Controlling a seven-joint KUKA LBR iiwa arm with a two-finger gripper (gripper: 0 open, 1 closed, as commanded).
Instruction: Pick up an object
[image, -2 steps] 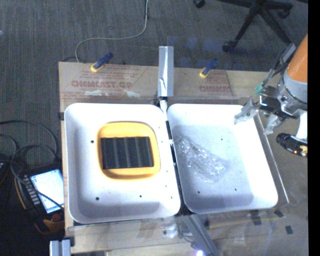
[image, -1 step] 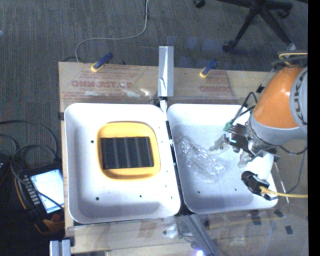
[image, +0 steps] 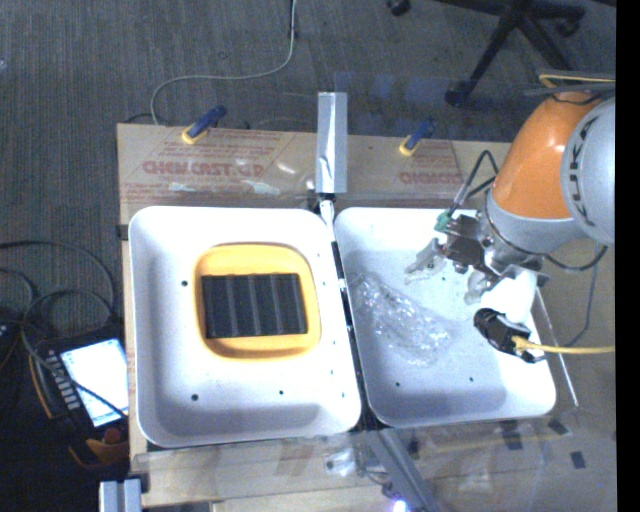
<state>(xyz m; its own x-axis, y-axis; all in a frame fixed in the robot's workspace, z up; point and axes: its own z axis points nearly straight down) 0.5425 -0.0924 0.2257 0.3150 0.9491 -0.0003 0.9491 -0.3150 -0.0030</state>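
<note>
Arm: grey with an orange band (image: 545, 150); enters from the right and hangs over the right bin (image: 400, 400). Its upper part is cut off at the frame edge.
Claw (image: 448, 277): over the rear half of the right bin, fingers spread apart, with only white bin floor visible between them.
Claw fingers: one pale fingertip (image: 421, 263) points toward the bin's centre wall. The other sits nearer the arm and is partly lost against the white floor.
Clear plastic item (image: 400, 315): lies on the right bin floor, just in front of and left of the claw. It is transparent and crumpled. Its outline is hard to trace, and its type cannot be determined.
Clearance, claw to clear plastic item: cannot be judged from this slanted view; no contact is seen.
Left bin (image: 160, 300): holds one yellow tray (image: 258, 340), lying flat near the middle.
Yellow tray, detail: rounded corners, with a black ribbed panel (image: 254, 305) covering most of its top. Whether the panel is a separate part cannot be told.
Cardboard sheet (image: 230, 165): lies under the rear of both bins. Its red print is faint and not legible.
Blue clamps: one (image: 203, 122) at the sheet's rear left and one (image: 417, 136) at rear right.
Metal post (image: 331, 140): stands at the rear, in line with the seam between the bins.
Handheld screen (image: 85, 375): on the floor left of the bins, partly cut off by cables.
</note>
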